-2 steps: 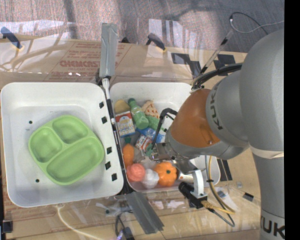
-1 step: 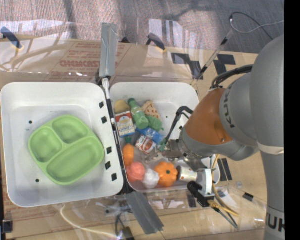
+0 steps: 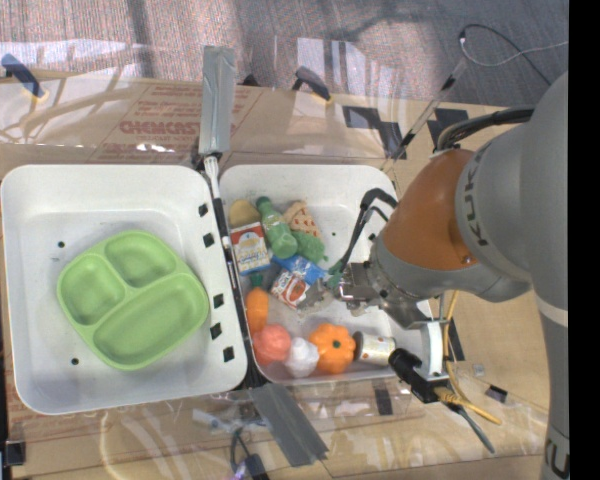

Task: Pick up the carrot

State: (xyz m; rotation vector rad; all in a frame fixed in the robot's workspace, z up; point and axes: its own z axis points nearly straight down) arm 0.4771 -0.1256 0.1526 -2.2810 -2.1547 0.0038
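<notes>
Arm filled frame right; gripper, grip state unclear, sat mid-frame; carrot lay lower-left of it, long axis approx vertical.

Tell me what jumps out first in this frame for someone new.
The big grey arm with its orange band fills the right side, leaning over the right bin. That bin holds a heap of toy food, with a small pumpkin near its front edge. The left bin holds a green divided plate.
</notes>
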